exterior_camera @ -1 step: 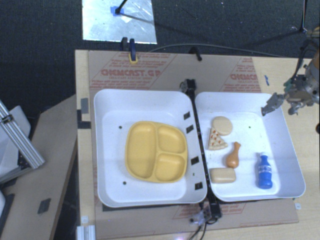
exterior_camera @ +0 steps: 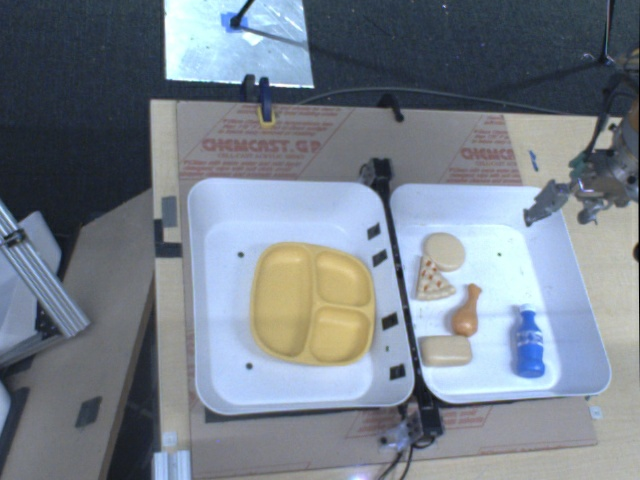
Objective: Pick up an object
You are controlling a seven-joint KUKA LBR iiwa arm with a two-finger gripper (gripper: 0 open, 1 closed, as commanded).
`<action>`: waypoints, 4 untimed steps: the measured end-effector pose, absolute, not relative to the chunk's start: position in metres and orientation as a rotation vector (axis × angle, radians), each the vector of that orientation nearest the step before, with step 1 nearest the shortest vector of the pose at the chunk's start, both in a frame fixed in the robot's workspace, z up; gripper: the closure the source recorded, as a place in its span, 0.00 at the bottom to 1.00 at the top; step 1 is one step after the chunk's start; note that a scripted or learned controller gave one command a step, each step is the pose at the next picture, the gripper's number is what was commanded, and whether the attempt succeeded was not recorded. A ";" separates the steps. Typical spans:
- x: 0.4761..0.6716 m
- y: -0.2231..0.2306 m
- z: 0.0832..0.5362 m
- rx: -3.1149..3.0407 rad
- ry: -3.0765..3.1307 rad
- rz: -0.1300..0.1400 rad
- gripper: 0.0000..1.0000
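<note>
Found the gripper (exterior_camera: 552, 206) hanging above the 1 o'clock corner of the right bin (exterior_camera: 500, 268), just over the rim. Could not tell whether released or clenched; saw nothing carried there.

Counted five small toy foods in that bin, none touching the gripper. Spotted the blue bottle (exterior_camera: 529, 343) at 5 o'clock in the bin, lying apart from the others with bare floor all round. Placed the drumstick (exterior_camera: 466, 311) near the middle, the pizza slice (exterior_camera: 434, 280) and the round cream disc (exterior_camera: 443, 251) toward 10 o'clock, touching or nearly so, and the cream block (exterior_camera: 445, 350) at 7 o'clock, close to the bin wall. Noted the yellow divided plate (exterior_camera: 312, 303) in the left bin (exterior_camera: 225, 268).

Judged the bottle the easiest pick: probably light, stiff plastic, likely smooth and apt to roll or squirt out sideways. Best taken across its body, at the middle, not at the narrow cap. Judged the disc and slice too flat for an easy hold.

Measured from the gripper, located the bottle toward 6 o'clock, well apart and lower down; the drumstick toward 7 o'clock, farther off.
</note>
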State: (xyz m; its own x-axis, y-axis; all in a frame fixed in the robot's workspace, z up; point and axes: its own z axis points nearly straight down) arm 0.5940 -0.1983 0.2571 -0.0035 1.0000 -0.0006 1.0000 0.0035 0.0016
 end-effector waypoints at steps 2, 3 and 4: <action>0.597 -0.202 0.152 2.220 2.224 -0.001 0.00; 0.601 -0.202 0.111 2.219 2.223 0.000 0.00; 0.602 -0.203 0.124 2.215 2.221 0.004 1.00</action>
State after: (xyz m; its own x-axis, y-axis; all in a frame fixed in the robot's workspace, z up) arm 0.6023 -0.2026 0.1239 -0.0026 1.0000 -0.0022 1.0000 0.0026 0.0053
